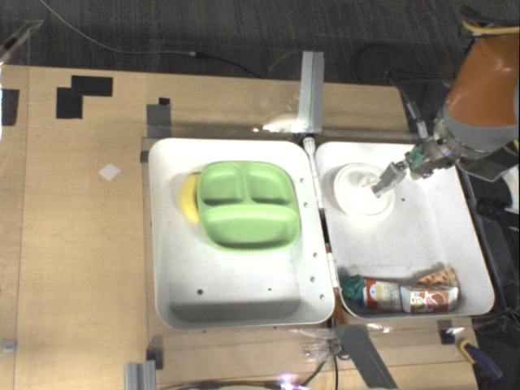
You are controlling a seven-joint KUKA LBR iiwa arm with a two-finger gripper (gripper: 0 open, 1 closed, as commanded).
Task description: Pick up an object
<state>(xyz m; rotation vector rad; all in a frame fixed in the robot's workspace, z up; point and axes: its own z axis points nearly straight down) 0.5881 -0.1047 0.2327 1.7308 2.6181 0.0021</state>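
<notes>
In the right bin (pixel 455 242) a clear round lid or dish (pixel 361 189) lies near the far left corner. My gripper (pixel 386 181) hangs over the dish's right edge, reaching in from the right below the orange band. A bottle with a red and white label and a green cap (pixel 398 295) lies on its side along the bin's near wall. The left bin (pixel 236 291) holds a green divided plate (pixel 246 203) with a yellow object (pixel 188 199) partly tucked under its left edge.
A metal post (pixel 312 88) stands behind the seam between the bins. Cables run across the dark floor at the back. The wooden bench (pixel 73 242) stretches to the left of the bins.
</notes>
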